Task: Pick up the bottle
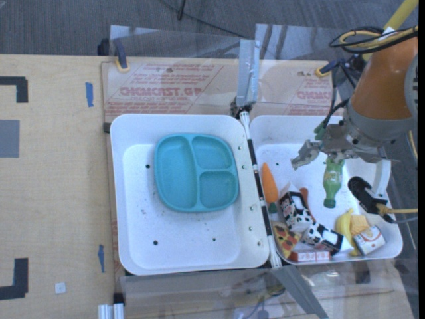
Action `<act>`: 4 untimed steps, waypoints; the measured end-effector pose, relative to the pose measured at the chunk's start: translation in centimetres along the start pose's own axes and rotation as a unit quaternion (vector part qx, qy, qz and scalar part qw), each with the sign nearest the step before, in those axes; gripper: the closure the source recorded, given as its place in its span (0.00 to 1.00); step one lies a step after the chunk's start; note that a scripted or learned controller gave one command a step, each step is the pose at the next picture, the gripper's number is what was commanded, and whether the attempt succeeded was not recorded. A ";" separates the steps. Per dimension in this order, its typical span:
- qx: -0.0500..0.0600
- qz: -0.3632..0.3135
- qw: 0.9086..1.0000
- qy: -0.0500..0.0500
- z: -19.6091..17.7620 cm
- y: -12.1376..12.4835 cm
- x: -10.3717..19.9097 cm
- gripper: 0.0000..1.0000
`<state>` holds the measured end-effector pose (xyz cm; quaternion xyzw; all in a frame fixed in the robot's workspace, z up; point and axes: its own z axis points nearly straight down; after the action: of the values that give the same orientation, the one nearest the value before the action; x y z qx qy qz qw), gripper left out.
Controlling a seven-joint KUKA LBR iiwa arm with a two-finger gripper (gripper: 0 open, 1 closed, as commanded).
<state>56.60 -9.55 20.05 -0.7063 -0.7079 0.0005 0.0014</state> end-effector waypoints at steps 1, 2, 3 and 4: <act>-0.002 0.033 0.999 -0.001 1.5 -0.8 -8.1 0.00; -0.002 0.061 0.998 -0.001 -4.9 -0.6 -12.2 0.00; -0.003 -0.008 1.000 0.001 10.0 -2.3 -10.9 0.00; -0.003 -0.081 0.997 -0.002 3.1 -5.5 -12.8 0.00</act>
<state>51.16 -22.39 16.96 -0.6469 -0.7626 -0.0004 -0.0020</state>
